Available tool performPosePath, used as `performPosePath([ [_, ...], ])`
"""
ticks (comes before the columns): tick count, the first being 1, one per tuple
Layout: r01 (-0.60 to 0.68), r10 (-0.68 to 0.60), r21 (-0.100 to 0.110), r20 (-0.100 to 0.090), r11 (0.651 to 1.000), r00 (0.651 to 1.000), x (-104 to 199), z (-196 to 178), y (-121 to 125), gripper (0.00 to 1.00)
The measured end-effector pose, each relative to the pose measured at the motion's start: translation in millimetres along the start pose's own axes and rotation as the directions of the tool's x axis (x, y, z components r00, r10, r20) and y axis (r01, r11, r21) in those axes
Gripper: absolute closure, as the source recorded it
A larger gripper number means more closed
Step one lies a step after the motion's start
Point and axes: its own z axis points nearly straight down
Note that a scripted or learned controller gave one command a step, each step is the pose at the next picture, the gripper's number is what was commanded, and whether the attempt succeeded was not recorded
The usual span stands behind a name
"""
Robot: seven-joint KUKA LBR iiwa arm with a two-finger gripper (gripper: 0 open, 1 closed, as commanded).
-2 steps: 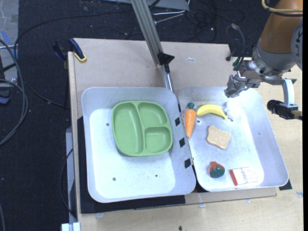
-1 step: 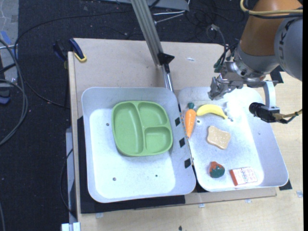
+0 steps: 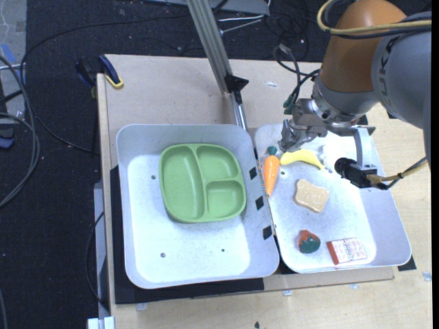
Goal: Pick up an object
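Gripper (image 3: 291, 137) is low over the far left corner of the right bin (image 3: 384, 218), hanging from the grey arm (image 3: 405, 60) with its orange band (image 3: 357, 40) entering from 3 o'clock. Can't tell whether it is released or clenched; its tip is blurred against the bin.

Just at its 5 o'clock lies a yellow banana (image 3: 302, 159), close to the gripper tip; contact unclear. At the gripper's 7 o'clock, an orange carrot (image 3: 271, 173) lies along the bin's left wall, green end pointing up toward the gripper.

Further toward 6 o'clock: a slice of bread (image 3: 311, 195) mid-bin, then a small red and green fruit (image 3: 309, 242), and a red box (image 3: 349, 251) near the bin's front edge.

Left bin (image 3: 137, 252) holds a green divided plate (image 3: 203, 182), three compartments, lying flat.

Both bins sit on the light tabletop (image 3: 158, 88). A metal pole (image 3: 209, 33) slants in from 12 o'clock.
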Motion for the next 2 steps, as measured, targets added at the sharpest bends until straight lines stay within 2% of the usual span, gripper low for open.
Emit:
performPosePath([
  [1,0.000,0.000,-0.001,0.000,1.000,1.000,45,-2,-7,1.00],
  [2,0.002,-0.002,0.002,0.000,1.000,1.000,100,12,-28,1.00],
])
